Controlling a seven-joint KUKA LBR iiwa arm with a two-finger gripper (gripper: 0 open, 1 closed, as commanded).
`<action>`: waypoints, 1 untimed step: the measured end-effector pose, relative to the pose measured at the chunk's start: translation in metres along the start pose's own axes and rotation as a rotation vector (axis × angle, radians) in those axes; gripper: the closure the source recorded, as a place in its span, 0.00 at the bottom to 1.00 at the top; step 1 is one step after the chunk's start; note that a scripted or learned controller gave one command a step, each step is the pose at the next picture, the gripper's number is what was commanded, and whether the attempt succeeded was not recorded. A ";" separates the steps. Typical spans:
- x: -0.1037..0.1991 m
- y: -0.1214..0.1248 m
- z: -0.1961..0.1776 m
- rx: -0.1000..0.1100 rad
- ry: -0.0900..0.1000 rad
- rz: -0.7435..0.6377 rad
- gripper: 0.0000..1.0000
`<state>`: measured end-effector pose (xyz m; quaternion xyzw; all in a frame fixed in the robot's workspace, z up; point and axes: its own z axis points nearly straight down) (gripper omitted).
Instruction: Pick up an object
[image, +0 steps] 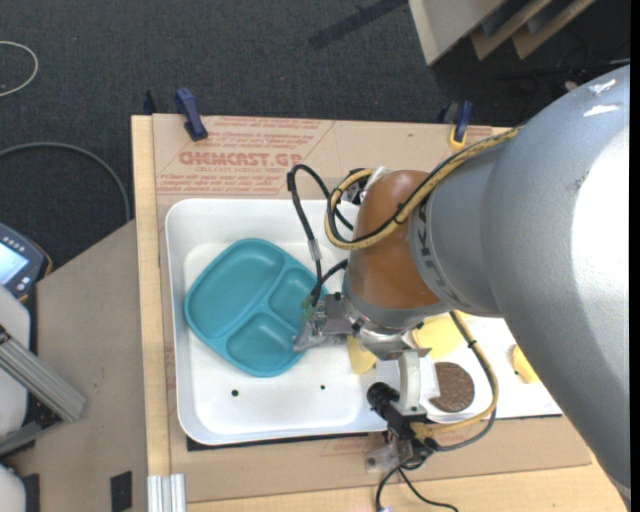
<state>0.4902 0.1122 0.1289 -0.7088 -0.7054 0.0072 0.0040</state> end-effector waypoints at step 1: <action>0.003 0.003 -0.019 -0.016 0.005 -0.002 1.00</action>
